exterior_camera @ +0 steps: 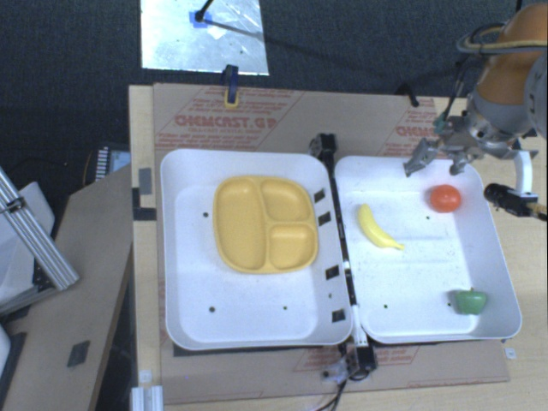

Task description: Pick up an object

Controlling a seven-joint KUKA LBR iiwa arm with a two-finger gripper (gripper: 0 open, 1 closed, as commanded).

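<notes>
Your pincer (438, 161) hovered spread wide and empty over the right white plastic bin (492, 255), just above the round orange fruit (444, 198).

The arm (514, 67) is cut off by the right edge and the top, so most of it can't be seen. The gripper (438, 161) is small and a bit blurry, and it is too hard to tell how its tips sit. The green thing (469, 300) in the near corner of the right bin (428, 315) is too fuzzy to name. At the left edge a metal rail (30, 238) is cut off. Small black marks along the strip between the bins are too tiny to make out
</notes>
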